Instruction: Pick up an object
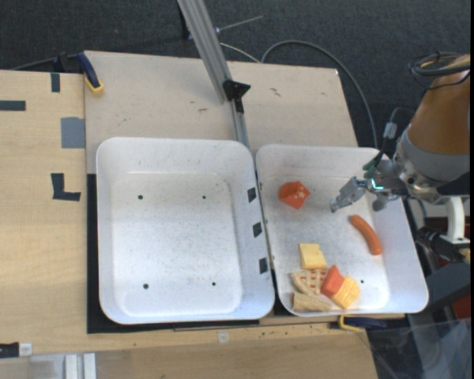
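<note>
One gripper (355, 197) hangs over the right bin (395, 290) with its fingers spread apart and nothing between them. The orange sausage (366, 234) lies just below it — close, not touching. The red pepper (294, 194) sits to its left. Cheese (313, 256), waffle (306, 281) and more small food pile near the front.

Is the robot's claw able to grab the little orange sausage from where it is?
Probably yes. The gripper hangs over the right bin, close to the sausage. The sausage lies alone on the bin floor, apart from the red piece and the food pile, so nothing blocks it.
</note>
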You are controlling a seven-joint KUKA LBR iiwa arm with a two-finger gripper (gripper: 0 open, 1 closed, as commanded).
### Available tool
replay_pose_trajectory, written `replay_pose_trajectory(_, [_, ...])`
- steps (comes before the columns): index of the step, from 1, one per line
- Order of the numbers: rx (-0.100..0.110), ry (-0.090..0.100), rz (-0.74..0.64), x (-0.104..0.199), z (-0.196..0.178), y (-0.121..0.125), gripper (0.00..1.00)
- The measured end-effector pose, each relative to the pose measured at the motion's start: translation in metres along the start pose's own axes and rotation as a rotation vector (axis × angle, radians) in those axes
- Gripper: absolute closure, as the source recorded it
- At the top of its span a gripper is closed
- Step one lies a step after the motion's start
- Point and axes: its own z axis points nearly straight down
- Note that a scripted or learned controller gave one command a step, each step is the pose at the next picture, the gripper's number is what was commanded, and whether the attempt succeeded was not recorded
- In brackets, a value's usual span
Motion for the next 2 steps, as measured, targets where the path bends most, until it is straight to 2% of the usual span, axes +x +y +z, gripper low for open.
replay_pose_trajectory(1, [-0.004, -0.001, -0.001, 0.0, -0.002, 0.001, 0.0])
replay_pose_trajectory(2, [0.002, 0.0, -0.001, 0.006, 0.061, 0.001, 0.0])
